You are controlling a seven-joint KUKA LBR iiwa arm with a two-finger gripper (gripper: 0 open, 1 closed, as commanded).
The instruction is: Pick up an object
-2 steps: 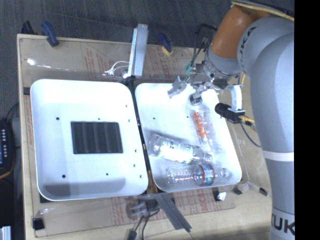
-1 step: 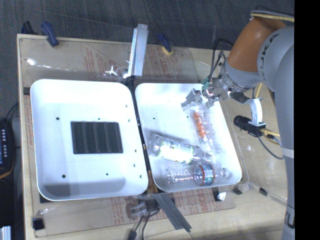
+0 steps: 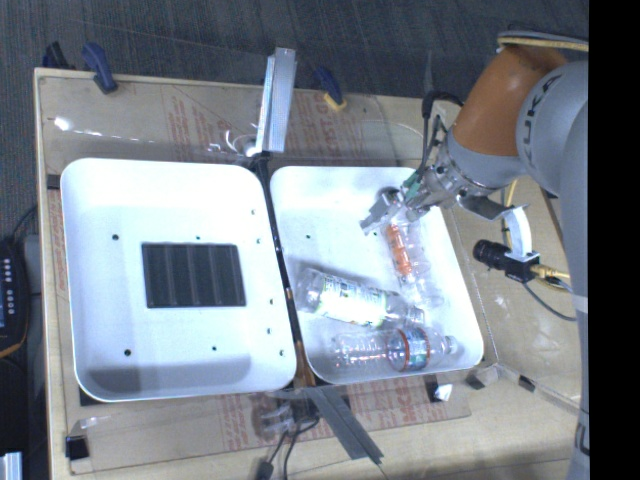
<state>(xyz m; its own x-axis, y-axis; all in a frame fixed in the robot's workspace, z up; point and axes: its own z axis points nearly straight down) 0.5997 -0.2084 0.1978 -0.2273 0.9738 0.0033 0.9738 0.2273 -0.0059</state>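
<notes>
Three clear plastic bottles lie in the right bin (image 3: 290,193). One with an orange label (image 3: 402,252) lies lengthwise near the bin's right wall. One with a green and white label (image 3: 348,299) lies slantwise in the middle. A third with a red and blue label (image 3: 398,349) rests along the front wall. My gripper (image 3: 392,205) is low over the far right part of this bin, right at the upper end of the orange-label bottle. Whether it is touching the bottle I cannot tell.
The left bin (image 3: 100,198) has a dark ribbed rectangle (image 3: 193,274) on its floor. A metal bar (image 3: 275,103) stands at the far end of the seam between the bins. Blue clamps (image 3: 98,66) grip the bench's far edge. A black cable fitting (image 3: 500,257) hangs beside the right bin.
</notes>
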